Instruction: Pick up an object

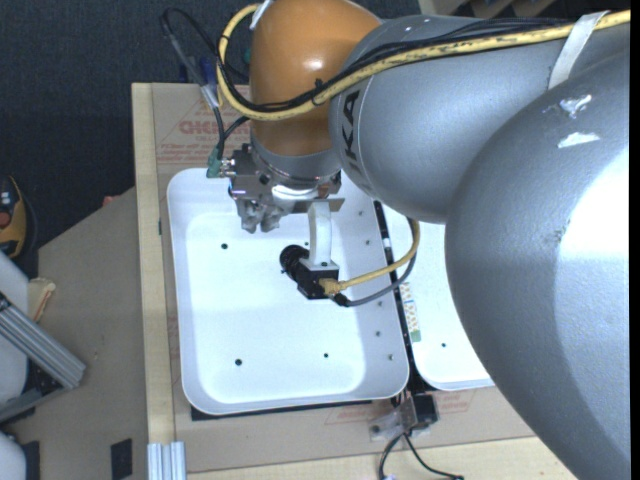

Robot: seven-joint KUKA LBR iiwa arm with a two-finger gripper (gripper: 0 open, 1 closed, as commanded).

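Over the far end of the view's left-hand bin (pixel 262 373), the end effector (pixel 261 215) hangs close above the white floor; whether it is apart or together I cannot tell. Any object to pick is likely hidden under the wrist (pixel 293 164), so its direction and long axis are unreadable.
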